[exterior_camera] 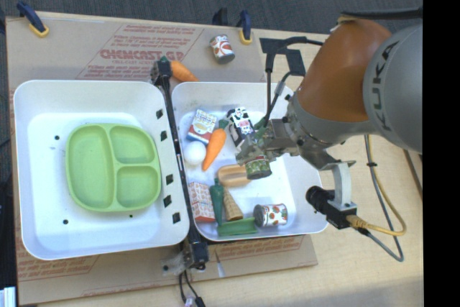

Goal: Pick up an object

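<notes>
Camera view leaves the gripper [251,152] blurred among right-bin [302,212] toys; its grip can't be judged.

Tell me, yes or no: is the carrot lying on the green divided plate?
No. The carrot lies in the right bin among the other toy foods, while the green plate sits in the left bin.

The tabletop [345,266] carries two white bins [29,176] side by side. A small can [222,48] and a carrot [182,72] lie behind them.
</notes>
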Robot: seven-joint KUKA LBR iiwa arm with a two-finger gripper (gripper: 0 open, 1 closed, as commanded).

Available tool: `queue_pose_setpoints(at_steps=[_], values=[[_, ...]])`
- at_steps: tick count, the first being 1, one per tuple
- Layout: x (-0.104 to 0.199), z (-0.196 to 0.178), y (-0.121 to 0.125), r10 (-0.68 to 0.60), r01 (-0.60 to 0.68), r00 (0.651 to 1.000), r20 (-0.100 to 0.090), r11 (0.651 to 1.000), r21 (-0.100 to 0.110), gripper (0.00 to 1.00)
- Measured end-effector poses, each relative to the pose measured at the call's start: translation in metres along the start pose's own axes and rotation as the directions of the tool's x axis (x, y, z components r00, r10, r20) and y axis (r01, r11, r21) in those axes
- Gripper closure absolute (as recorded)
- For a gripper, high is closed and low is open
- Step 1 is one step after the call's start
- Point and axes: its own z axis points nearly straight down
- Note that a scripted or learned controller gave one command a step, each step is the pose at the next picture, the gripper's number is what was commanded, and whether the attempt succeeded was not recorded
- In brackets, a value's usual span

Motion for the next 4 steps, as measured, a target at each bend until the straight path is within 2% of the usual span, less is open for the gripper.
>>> queue_pose_setpoints(at_steps=[3,4], values=[[0.0,-0.031,0.004,-0.02,0.02,1.0,0.005,1.0,-0.016,1.0],[0.051,0.014,-0.001,0.006,-0.006,1.0,-0.002,1.0,0.005,1.0]])
